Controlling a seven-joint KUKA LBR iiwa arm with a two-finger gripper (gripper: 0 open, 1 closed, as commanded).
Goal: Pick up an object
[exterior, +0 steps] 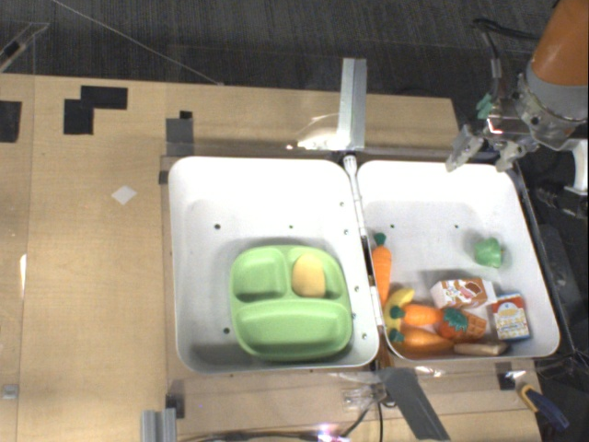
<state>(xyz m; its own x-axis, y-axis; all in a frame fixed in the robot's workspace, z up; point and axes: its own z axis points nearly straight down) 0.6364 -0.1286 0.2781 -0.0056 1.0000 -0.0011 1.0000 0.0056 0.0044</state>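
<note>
My gripper (481, 153) hangs over the far right corner of the right bin (433, 191), its two fingers spread apart with nothing between them. Well below it in that bin lie a green toy (489, 251), an orange carrot (381, 267), a heap of orange and yellow toy foods (416, 325), a small white carton (459, 294) and a red and blue box (509, 318). In the left bin (198, 201) sits a green divided plate (290, 300) with a yellow lemon-like toy (309, 274) in its upper right compartment.
A metal post (353, 104) stands behind the seam between the bins. Dark floor lies beyond the bench's far edge. The far half of the right bin is bare white surface. Cables hang at the right side near the arm.
</note>
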